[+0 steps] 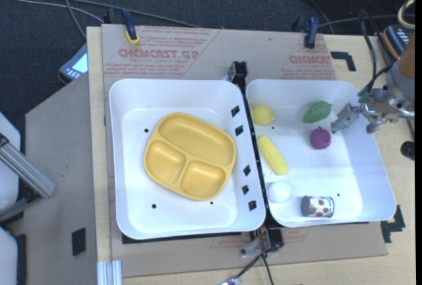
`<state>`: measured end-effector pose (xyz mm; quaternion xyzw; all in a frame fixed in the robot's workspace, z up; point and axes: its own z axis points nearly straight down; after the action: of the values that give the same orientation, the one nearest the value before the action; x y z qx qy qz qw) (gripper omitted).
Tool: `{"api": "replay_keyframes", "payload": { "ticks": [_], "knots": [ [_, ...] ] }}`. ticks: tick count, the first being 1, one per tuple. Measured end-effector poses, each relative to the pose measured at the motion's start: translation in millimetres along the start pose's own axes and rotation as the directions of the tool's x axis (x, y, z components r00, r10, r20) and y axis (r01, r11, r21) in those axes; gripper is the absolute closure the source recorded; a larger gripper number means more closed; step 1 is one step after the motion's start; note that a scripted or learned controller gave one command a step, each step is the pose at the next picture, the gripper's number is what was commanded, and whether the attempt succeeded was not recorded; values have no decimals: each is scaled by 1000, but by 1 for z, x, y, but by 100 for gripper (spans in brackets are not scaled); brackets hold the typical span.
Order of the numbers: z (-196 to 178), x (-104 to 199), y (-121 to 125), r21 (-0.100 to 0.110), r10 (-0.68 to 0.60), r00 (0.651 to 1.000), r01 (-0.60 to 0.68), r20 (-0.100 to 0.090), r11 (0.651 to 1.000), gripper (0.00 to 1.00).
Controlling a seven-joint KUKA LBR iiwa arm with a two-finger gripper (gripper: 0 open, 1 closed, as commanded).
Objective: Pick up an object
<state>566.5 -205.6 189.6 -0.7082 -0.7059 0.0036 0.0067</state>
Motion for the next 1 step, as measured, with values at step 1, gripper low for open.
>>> {"api": "replay_keyframes", "payload": {
  "ticks": [1],
  "knots": [
    [-8,0,3,-14,-4,1000,4,4,1000,0]
  ]
}}
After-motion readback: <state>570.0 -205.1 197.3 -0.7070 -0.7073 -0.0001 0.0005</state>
